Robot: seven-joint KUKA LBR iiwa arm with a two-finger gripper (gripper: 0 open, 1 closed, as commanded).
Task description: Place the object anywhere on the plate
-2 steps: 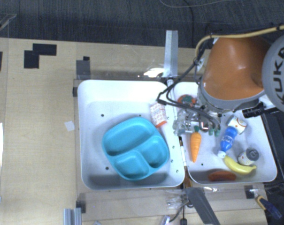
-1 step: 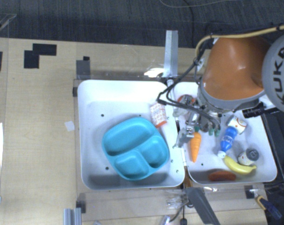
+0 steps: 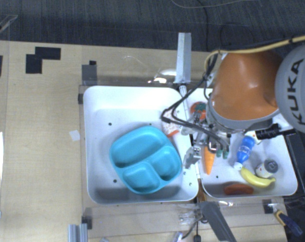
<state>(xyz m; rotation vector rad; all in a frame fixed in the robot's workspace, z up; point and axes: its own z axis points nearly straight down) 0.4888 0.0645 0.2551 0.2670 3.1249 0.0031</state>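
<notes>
A blue plate (image 3: 144,159) with three compartments lies in the left bin (image 3: 99,135), tilted toward its lower right. My gripper (image 3: 193,154) hangs over the wall between the two bins, just right of the plate's edge. An orange carrot (image 3: 208,159) lies upright in the right bin (image 3: 286,185), right beside the gripper and apart from the plate. A small orange and white object (image 3: 172,131) sits at the left bin's right side, just above the plate and partly under the arm's cables.
The right bin also holds a yellow banana (image 3: 256,178), a blue bottle (image 3: 244,150), a dark red sausage-like item (image 3: 238,189) and a small grey round object (image 3: 269,166). The arm's orange band (image 3: 245,87) covers that bin's upper half.
</notes>
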